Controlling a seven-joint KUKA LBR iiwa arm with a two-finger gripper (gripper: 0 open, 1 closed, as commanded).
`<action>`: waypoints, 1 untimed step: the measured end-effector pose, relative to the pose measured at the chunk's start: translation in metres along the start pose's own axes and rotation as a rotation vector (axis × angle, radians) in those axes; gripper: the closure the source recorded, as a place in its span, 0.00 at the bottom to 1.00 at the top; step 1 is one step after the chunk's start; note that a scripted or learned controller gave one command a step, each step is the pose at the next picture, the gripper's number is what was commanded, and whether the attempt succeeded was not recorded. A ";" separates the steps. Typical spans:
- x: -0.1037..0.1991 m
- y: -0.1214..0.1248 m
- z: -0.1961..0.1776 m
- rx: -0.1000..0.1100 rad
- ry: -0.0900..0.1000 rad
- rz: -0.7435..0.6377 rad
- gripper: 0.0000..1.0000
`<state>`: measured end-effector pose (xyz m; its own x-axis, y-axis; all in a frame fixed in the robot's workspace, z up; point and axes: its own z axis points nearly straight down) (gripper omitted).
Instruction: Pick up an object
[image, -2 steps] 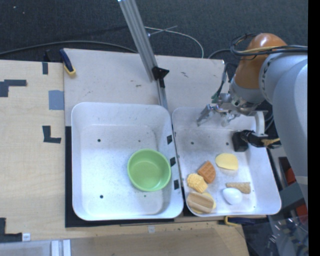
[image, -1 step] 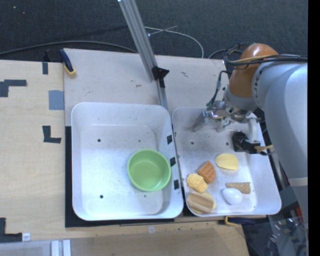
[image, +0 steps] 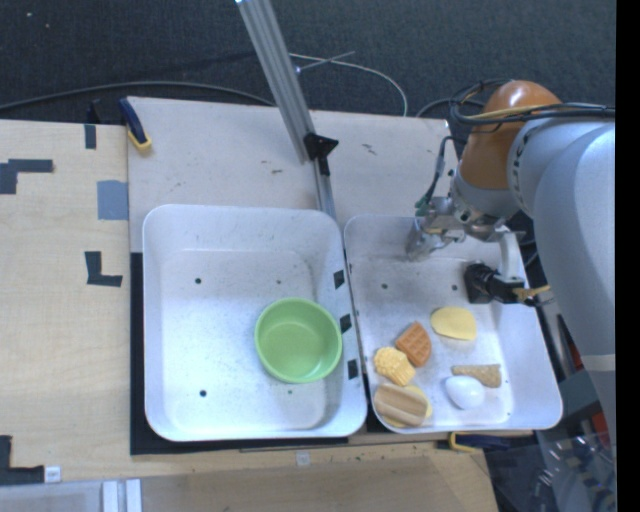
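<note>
Two white bins, no readable labels: left bin (image: 170, 300) holds a green bowl (image: 297, 340); right bin (image: 530, 390) toy foods; gripper (image: 428, 238) state unclear.

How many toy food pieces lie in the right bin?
6, all in its near half: waffle, yellow chip, corn, bun, cone, white egg. None looks hidden.
</note>
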<state>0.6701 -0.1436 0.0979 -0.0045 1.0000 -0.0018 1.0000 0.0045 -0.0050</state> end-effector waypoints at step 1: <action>0.001 0.005 -0.044 -0.008 0.001 0.003 1.00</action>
<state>0.6758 -0.1423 0.1417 -0.0017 1.0000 -0.0007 1.0000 0.0017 0.0033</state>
